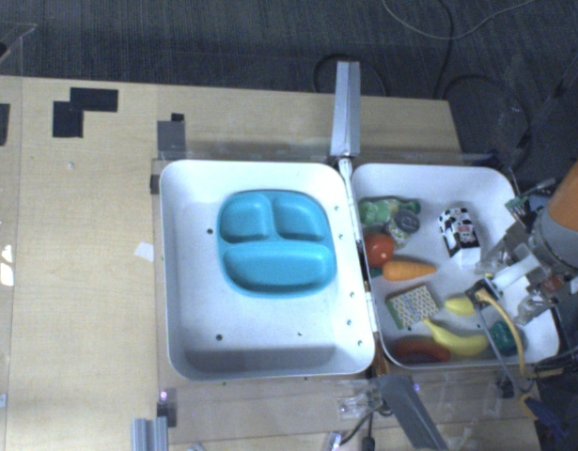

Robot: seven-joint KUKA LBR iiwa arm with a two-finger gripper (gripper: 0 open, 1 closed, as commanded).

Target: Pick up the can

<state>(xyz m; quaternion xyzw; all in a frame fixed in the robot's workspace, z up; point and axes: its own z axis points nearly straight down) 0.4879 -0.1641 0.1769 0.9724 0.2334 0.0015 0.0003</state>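
We see two white bins side by side on a wooden bench (72, 252). The left bin (190, 346) holds a blue tray (274, 242) with three compartments, lying flat near the middle of the bin. The right bin (495, 178) holds many small things. The can (405, 221) lies in the upper left part of this bin, with its round grey end turned toward us, and it touches a green thing (375, 210) that is just on its left. Below them is a red tomato (379, 249), close to the wall between the bins, and beside it an orange carrot (408, 271) lies across. A small black and white thing (458, 229) stands to the right of the can, apart from it. Lower in the bin we see a checkered card (413, 305), a yellow banana (455, 336) and a dark red thing (418, 350) near the front wall. The arm (563, 219) comes in from the right side, with its orange band at the edge of the view. The gripper (491, 294) is low over the right part of the right bin, near the banana and well apart from the can. A yellow cable (516, 341) bends down beside it. We cannot tell if the gripper is released or clenched, because its tip is mixed with the things under it. The can is not between its parts and rests in the bin.
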